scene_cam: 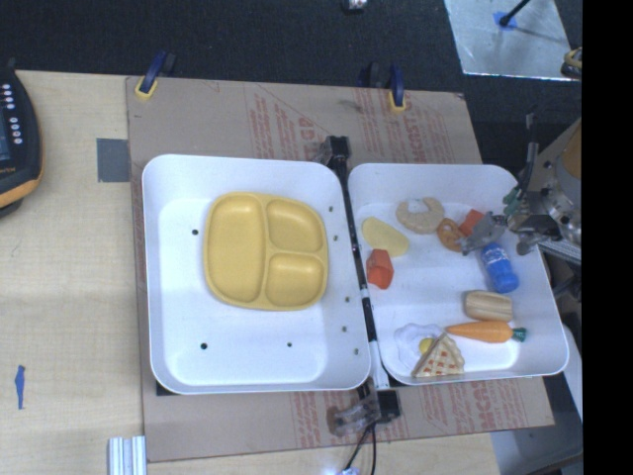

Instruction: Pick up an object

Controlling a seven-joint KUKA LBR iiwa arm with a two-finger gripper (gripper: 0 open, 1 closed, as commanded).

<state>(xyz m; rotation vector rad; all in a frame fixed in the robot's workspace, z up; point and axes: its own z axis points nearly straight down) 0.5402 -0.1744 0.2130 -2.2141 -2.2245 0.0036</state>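
The gripper (pixel 492 228) is reaching in from the right edge of the table (pixel 69 295) and hanging low over the right bin (pixel 539 364), near that bin's far right corner. Its dark fingers are sitting right by a blue bottle (pixel 499 268) and an orange ring (pixel 451 234); from here I cannot tell whether they are spread or closed, or whether anything is caught between them.

The rest of the right bin is holding a scatter of toy food. A pale croissant (pixel 421 214) is lying toward the far side, a yellow piece (pixel 384 236) and a red block (pixel 380 269) are sitting close to the bin's left wall, and a bread roll (pixel 489 306) is lying just above a carrot (pixel 483 332). A sandwich wedge (pixel 439 359) is resting near the bin's near edge.

The left bin (pixel 168 354) is carrying a yellow divided plate (pixel 265 249), lying flat near its middle.
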